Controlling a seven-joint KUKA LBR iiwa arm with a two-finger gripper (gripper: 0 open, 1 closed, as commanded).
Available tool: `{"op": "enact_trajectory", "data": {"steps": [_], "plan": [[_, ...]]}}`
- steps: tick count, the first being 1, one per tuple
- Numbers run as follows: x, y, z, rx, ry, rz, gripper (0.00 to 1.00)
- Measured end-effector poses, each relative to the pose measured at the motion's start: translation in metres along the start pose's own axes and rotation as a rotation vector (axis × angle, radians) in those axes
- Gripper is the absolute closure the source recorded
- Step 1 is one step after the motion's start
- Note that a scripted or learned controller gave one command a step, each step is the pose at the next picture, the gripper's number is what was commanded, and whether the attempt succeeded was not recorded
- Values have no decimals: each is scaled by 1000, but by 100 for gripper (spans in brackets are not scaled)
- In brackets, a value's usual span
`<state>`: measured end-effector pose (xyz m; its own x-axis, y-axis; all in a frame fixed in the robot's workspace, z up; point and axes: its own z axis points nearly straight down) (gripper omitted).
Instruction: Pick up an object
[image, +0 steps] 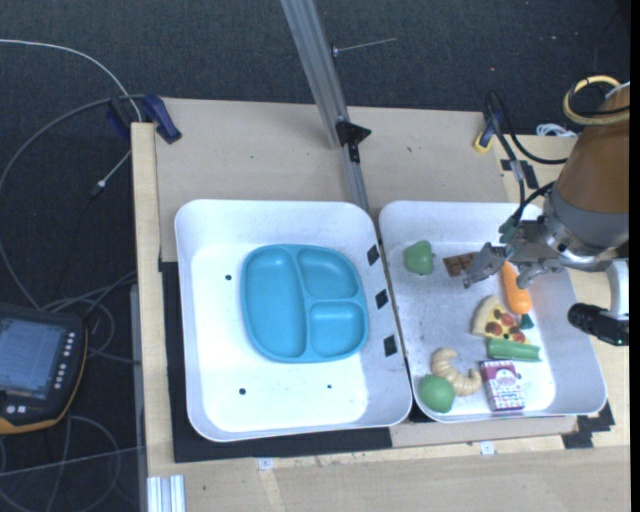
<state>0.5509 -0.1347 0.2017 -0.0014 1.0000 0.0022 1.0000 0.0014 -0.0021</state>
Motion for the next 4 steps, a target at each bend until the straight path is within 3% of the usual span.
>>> {"op": "enact_trajectory", "data": {"steps": [1,2,3,4], "plan": [[0,0,0,-1,0,0,0],[4,1,63,6,1,1,0],[2,4,105,-9,-7,2,0],[2,6,92,-15,-6,1,100]]}}
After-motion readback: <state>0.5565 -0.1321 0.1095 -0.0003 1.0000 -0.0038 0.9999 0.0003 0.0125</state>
